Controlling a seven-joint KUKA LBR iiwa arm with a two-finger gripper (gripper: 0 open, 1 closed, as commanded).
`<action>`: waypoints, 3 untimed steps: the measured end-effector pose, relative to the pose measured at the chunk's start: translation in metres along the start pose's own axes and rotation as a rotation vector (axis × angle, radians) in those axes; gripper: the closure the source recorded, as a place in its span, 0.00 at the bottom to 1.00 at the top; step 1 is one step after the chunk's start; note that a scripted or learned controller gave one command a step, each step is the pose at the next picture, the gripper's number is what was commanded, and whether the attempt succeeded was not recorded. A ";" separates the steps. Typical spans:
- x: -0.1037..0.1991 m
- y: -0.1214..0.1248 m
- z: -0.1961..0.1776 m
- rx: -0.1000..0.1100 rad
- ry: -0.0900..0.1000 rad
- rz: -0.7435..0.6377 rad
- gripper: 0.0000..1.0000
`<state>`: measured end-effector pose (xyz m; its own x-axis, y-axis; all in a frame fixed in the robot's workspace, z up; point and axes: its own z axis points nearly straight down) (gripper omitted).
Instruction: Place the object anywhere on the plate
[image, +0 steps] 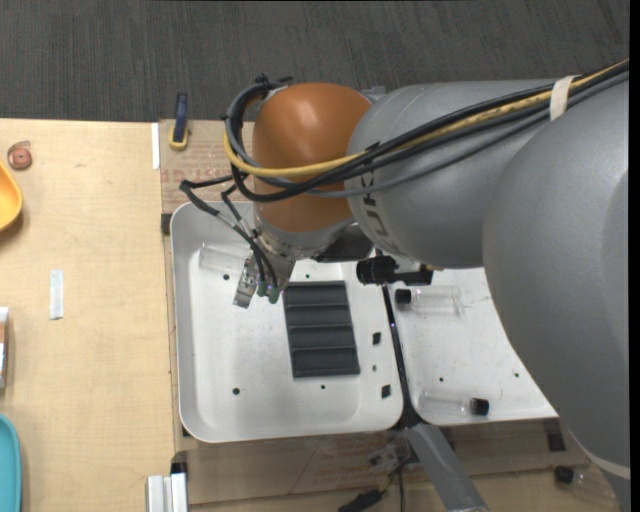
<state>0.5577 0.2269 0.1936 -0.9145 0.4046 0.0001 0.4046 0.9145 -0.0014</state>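
My gripper (322, 330) appears as a dark ribbed block hanging over the middle of the left bin (205, 400), below the arm's orange band (305, 150). Nothing can be seen held under it. A small black object (480, 406) lies near the front of the right bin (520, 400), well to the right of the gripper. An orange dish edge (6, 205) shows at the far left on the wooden bench, outside the bins. The arm's grey body hides most of the right bin.
Cables (250, 270) dangle from the wrist over the left bin's back part. A teal item (6, 465) lies at the bench's lower left edge. A small white strip (56, 295) and a round pink piece (19, 156) rest on the wood.
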 end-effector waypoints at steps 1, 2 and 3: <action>0.073 -0.031 -0.040 0.000 0.000 -0.100 1.00; 0.014 -0.005 -0.066 -0.002 -0.003 -0.396 1.00; 0.003 0.000 -0.025 -0.003 -0.001 -0.969 1.00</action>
<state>0.5554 0.2282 0.2186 -0.8511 -0.5251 -0.0005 -0.5251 0.8511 0.0013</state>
